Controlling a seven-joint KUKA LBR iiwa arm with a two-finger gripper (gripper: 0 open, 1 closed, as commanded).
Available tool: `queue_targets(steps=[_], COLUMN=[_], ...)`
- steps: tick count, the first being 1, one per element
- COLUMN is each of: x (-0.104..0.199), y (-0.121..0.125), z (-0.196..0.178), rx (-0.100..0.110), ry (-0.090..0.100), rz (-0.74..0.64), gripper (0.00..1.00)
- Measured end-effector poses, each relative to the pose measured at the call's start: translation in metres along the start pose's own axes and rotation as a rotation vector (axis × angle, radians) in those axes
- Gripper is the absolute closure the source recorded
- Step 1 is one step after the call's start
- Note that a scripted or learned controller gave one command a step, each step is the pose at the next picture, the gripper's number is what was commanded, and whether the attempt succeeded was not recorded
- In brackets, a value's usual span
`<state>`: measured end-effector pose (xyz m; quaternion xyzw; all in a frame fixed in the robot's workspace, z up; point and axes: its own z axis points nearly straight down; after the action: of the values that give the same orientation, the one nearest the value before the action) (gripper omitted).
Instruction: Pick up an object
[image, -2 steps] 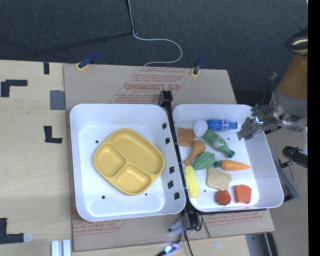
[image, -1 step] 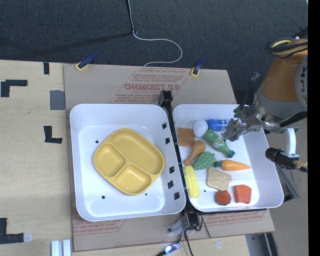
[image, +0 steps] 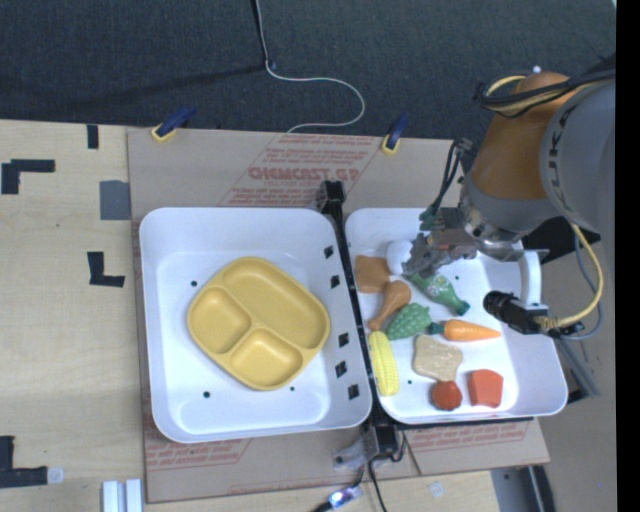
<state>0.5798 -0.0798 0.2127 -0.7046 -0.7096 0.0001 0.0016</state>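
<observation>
Gripper (image: 428, 262) low over right bin's (image: 545, 385) back toys; can't tell its state.
Nearest: green toy (image: 441, 292), just beside it. Probably light, hard, slippery plastic; grip across midsection.

Arm (image: 530, 150) reaching in from right, wrist bent down, gripper (image: 428, 257) low.

A single fixed camera is looking down at a slant on the bench (image: 70, 300), framing both white bins (image: 160, 240), seemingly from moderate height; the arm (image: 530, 150) is entering from the right.
</observation>
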Motion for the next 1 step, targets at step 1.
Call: queue_targets(steps=[1], x=[0.0571], y=[0.0087], z=[0.0064], rx=[0.0], ry=[0.0], rz=[0.0], gripper=[1.0])
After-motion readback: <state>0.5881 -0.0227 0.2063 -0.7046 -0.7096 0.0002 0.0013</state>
